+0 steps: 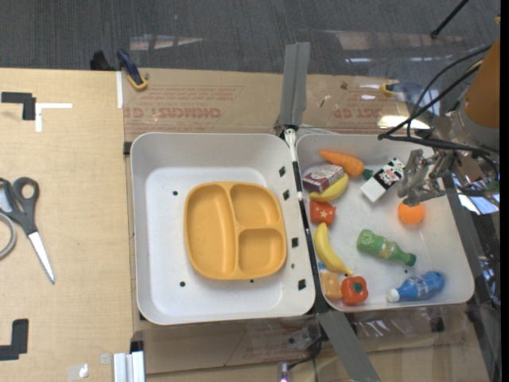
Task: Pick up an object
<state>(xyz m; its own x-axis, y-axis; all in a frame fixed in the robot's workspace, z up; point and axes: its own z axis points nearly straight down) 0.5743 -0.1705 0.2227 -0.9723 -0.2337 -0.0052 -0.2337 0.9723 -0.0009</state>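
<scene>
My gripper [415,196] hangs over the right bin's [455,237] far right part, open, with nothing between its fingers. An orange ball [411,214] lies just below its tips, apart from them or barely touching. A white and black carton [383,180] lies to the gripper's left. Elsewhere in this bin are a carrot [343,162], a purple packet [320,177], a long banana [328,247], a green bottle [384,247], a blue bottle [417,286] and a red pepper [355,290].
The left bin [151,237] holds a yellow divided plate [236,230]. Scissors [28,221] lie on the wooden bench at far left. A blue clamp [131,68] sits at the back. Black cables [445,94] run above the gripper.
</scene>
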